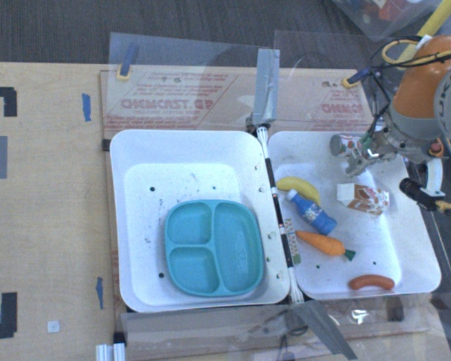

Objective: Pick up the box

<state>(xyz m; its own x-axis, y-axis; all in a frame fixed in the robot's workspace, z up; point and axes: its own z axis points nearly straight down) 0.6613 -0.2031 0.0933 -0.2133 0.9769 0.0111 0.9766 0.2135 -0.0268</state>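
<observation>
White right bin (413, 277) holds small carton box (364, 198), lying flat mid-bin; tool (358, 156) hovers just beyond its far side, likely lining up descent; grip state unclear.

Arm's (425, 89) reaching in from the right, orange band up top. Gripper's (353, 156) hanging low, pointing down-left.

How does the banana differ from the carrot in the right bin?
The banana is yellow and curved; the carrot is orange and straight, with a green end. The banana lies nearer the bin's far side, above the blue bottle; the carrot lies below the bottle, nearer the front. Both lie flat in the right bin, close to its left wall.
</observation>
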